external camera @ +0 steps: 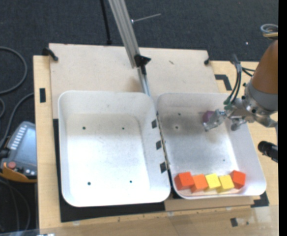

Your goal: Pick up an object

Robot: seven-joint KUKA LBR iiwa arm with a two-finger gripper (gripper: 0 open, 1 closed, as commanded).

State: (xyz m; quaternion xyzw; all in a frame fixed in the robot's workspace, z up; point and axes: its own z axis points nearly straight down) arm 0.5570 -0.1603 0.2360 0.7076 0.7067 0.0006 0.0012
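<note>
A row of small blocks lies along the front wall of the right bin (pixel 249 154): two orange blocks (pixel 184 180) (pixel 199 182), two yellow blocks (pixel 213 181) (pixel 226 182) and a red-orange block (pixel 238 178). A small purple object (pixel 208 116) sits in the back half of that bin. My gripper (pixel 215 122) reaches in from the right and hangs low right beside the purple object, on its right. Whether it touches the object is unclear at this size.
The left bin (pixel 65 132) stands beside the right one on the wooden bench. A slanted metal pole (pixel 126 28) rises from the bench behind the bins. Cables and a handheld pendant (pixel 20 149) lie on the floor to the left.
</note>
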